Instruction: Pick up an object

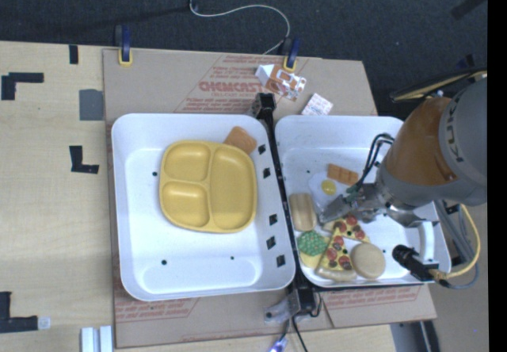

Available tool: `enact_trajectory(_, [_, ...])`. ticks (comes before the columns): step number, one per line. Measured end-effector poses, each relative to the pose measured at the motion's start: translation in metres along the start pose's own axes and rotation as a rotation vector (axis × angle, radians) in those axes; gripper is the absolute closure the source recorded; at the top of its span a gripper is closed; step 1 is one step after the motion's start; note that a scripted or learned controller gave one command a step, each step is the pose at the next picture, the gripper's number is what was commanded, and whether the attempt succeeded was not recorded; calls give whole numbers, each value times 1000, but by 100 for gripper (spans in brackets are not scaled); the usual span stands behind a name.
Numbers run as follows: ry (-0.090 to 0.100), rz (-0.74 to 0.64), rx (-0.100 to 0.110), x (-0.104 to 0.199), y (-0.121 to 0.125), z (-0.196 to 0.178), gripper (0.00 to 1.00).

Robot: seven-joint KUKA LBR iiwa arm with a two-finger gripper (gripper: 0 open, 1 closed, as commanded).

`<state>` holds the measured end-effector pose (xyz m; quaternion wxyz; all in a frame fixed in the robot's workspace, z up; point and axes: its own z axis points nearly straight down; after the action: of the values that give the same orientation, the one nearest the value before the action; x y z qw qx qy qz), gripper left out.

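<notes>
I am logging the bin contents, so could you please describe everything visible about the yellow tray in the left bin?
The yellow tray is a shallow, rounded-square dish that looks like matte plastic, divided by raised ridges into three compartments, one large and two smaller. It lies flat and upright on the floor of the left bin, toward its upper middle. A small orange-brown piece sits at its upper right corner, perhaps touching it.

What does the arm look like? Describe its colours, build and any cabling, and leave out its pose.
The arm is bulky and rounded, grey at the top with a broad orange band above the wrist. Below that it narrows to a dark grey metal hand with slim parts. A thin black cable loops along the wrist's side.
</notes>
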<state>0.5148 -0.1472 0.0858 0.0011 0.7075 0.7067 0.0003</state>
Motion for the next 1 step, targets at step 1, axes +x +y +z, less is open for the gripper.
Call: enact_trajectory(1, [0, -1, 2, 1, 0, -9, 100])
